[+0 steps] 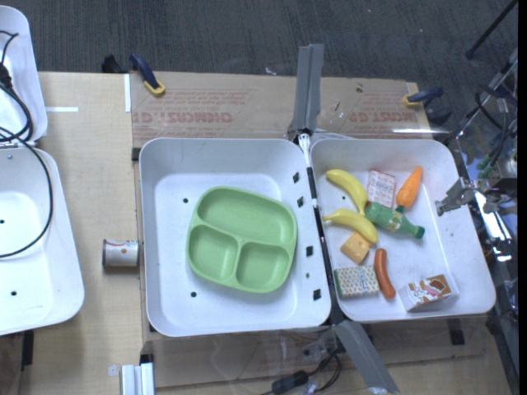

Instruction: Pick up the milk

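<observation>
White bins [156,220], two, yellow bananas [349,188], two, milk [428,292], one

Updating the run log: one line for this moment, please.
gripper: right bin's right edge, holding nothing | milk: lying in right bin's near right corner | pick: not started

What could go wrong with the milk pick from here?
1. The small white milk carton lies tipped on its side in the near right corner of the right white bin, so the bin walls may block the claw.
2. The claw sits at the bin's right rim, far from the carton, and must cross to it.
3. The orange sausage and small patterned box lie close by; a misjudged approach might nudge them.
</observation>
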Motion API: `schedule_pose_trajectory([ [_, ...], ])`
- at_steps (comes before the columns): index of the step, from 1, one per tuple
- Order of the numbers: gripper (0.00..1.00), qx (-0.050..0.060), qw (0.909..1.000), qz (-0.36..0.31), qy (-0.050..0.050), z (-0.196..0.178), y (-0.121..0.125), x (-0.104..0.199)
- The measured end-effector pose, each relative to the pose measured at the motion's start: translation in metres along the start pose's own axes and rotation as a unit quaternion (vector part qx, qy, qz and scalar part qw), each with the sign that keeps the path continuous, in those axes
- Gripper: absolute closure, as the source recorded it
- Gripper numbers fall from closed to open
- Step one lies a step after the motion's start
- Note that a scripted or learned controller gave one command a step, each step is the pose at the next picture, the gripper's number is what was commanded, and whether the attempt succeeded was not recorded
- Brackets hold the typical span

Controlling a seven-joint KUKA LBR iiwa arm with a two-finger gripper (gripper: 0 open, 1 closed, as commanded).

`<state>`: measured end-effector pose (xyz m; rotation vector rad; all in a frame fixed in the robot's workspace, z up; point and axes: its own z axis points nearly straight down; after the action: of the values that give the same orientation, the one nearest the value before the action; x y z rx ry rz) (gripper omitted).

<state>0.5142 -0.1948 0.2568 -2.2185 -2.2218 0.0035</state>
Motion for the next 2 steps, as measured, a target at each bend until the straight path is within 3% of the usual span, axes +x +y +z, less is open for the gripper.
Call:
schedule_pose_trajectory([
  [1, 0.0, -0.002, 0.9987, -0.05, 0.0, 0.1557, -0.0336, -0.0153],
  [2, 0.0, 0.0, 0.9943, -0.106, 0.005, 0.1656, -0.0349, -0.0205],
])
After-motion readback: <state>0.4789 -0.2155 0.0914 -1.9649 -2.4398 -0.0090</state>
